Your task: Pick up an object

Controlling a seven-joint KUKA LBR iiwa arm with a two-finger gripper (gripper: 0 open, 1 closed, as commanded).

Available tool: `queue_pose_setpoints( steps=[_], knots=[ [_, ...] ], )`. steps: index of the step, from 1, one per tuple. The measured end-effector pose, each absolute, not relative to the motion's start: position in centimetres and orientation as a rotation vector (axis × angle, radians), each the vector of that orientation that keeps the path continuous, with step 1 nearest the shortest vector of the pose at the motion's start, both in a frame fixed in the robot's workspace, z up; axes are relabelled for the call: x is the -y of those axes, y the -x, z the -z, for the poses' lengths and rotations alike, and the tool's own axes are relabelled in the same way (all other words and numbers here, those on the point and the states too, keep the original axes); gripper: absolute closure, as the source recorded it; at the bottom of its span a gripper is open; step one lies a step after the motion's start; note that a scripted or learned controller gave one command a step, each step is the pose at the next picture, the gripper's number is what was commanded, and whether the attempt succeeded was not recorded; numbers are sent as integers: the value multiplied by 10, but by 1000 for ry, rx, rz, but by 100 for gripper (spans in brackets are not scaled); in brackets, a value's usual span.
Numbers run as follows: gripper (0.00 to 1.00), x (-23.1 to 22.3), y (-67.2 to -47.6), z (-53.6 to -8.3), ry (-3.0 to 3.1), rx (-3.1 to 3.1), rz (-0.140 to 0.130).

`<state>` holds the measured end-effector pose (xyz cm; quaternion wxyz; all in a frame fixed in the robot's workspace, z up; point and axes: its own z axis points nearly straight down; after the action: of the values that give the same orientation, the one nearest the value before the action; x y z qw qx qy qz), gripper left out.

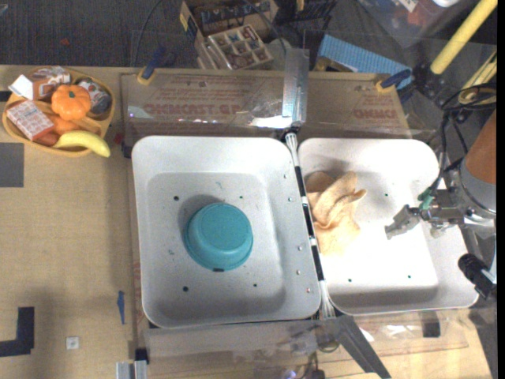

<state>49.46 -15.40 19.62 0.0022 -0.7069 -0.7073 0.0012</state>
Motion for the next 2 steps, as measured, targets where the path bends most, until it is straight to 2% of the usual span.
queue_pose_setpoints(
  steps=[1,2],
  knots=[
    [0,143,-481,-221,2149,2292,-2],
    [0,143,-481,-221,2149,2292,-1]
  ],
)
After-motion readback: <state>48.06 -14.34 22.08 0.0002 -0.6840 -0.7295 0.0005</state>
